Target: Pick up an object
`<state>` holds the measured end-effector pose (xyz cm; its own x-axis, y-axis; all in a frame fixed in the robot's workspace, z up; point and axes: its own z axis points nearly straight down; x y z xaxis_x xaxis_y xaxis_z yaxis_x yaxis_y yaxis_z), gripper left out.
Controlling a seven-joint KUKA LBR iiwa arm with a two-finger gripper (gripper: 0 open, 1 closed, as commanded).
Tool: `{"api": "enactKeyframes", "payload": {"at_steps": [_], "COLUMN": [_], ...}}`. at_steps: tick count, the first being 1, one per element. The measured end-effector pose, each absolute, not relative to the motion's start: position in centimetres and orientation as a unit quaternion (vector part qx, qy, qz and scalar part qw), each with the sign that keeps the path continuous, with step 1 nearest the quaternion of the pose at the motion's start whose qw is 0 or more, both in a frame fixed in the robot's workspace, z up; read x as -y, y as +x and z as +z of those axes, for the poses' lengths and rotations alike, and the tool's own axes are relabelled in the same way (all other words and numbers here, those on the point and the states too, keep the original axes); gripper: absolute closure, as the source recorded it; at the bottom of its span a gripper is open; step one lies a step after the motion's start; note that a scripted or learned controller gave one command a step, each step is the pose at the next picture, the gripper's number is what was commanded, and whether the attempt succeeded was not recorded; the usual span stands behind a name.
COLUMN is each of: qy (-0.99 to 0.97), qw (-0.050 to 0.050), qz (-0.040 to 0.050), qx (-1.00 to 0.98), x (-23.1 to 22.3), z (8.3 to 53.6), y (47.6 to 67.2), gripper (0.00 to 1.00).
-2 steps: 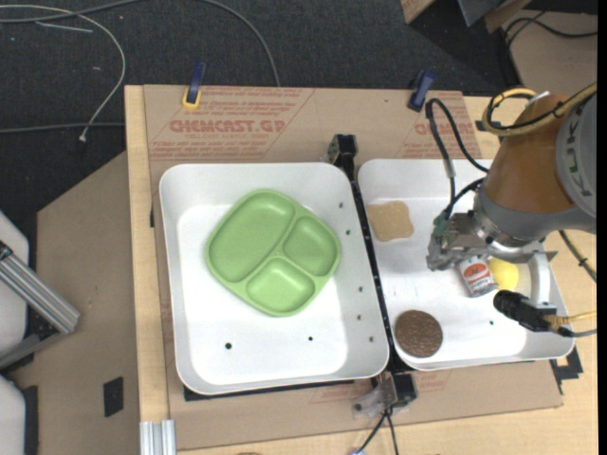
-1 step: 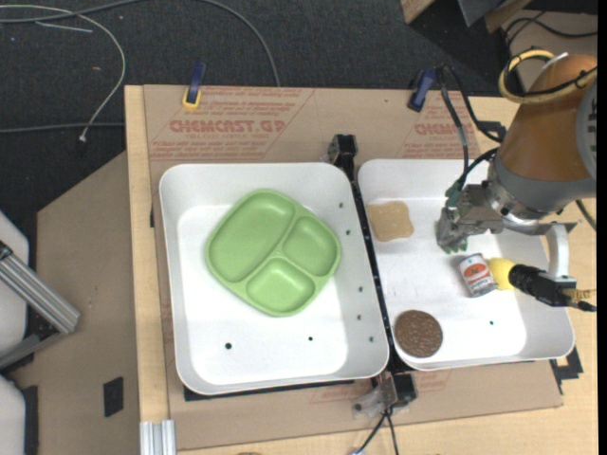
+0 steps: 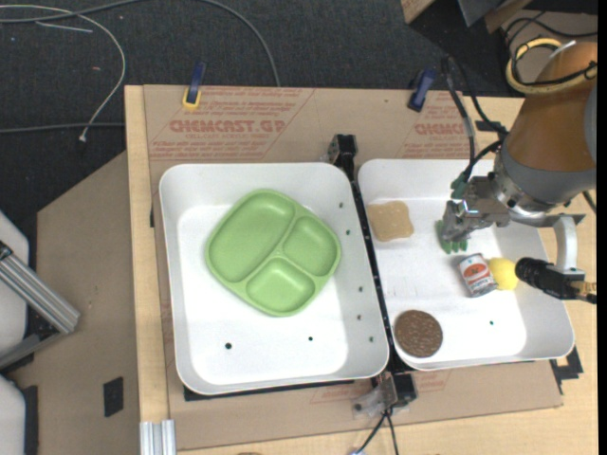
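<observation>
Small can [image 3: 477, 275], right of centre: rigid, light, slippery; grasp across its sides. Gripper [image 3: 454, 239] just above-left of it, finger state unclear.

I saw the divided plate [image 3: 273, 250] lying in the left bin [image 3: 180, 282]. In the right bin [image 3: 531, 344], the cracker [image 3: 390, 221] lay far-left, the cookie [image 3: 418, 333] near-left, the can [image 3: 476, 275] between them, rightward, touching the lemon [image 3: 502, 273].

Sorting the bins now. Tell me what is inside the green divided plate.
The green divided plate lies in the left bin. All three compartments show bare green surface, with nothing lying in them. What lies beneath the plate is covered by it.
</observation>
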<state>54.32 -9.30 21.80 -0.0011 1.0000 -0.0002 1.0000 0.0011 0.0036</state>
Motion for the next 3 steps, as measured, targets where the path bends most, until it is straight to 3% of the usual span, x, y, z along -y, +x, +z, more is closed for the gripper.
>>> {"api": "enactKeyframes", "payload": {"at_steps": [1,2,3], "qy": [0.704,0.705,0.705], "qw": [-0.001,0.0,-0.001], "qz": [0.0014,0.0014,0.001], "qx": [-0.71,-0.709,-0.709], "x": [3.0,-1.5,-6.3], "z": [21.6,21.8,21.6], "y": [55.1,57.0,57.1], "gripper": [1.0,1.0,1.0]}}
